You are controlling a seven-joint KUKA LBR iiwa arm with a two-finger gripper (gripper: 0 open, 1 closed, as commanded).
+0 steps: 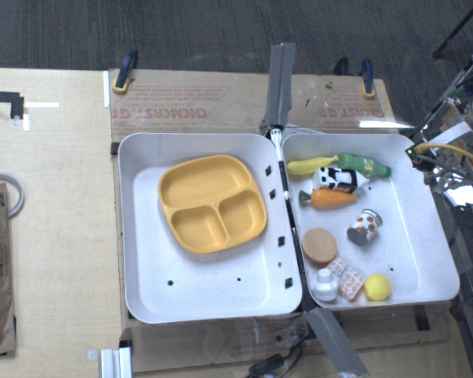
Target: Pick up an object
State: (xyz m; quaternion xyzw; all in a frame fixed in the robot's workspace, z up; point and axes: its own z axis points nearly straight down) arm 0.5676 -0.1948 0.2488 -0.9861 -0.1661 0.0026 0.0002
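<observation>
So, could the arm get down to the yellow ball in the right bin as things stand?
Probably yes. The yellow ball sits near the right bin's front edge with nothing over it; only the red-and-white packet crowds its left side, which could hamper the grasp.

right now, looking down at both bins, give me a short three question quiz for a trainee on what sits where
1. True or false: the yellow three-compartment plastic plate lies in the left white bin.
2. Multiple choice: what lies nearest the right white bin's front right corner? A) the yellow plastic lemon B) the orange toy carrot C) the yellow toy banana
3. Fill in: the round tan disc lies in the ____ bin.

Key: 1 true; 2 A; 3 right
</observation>
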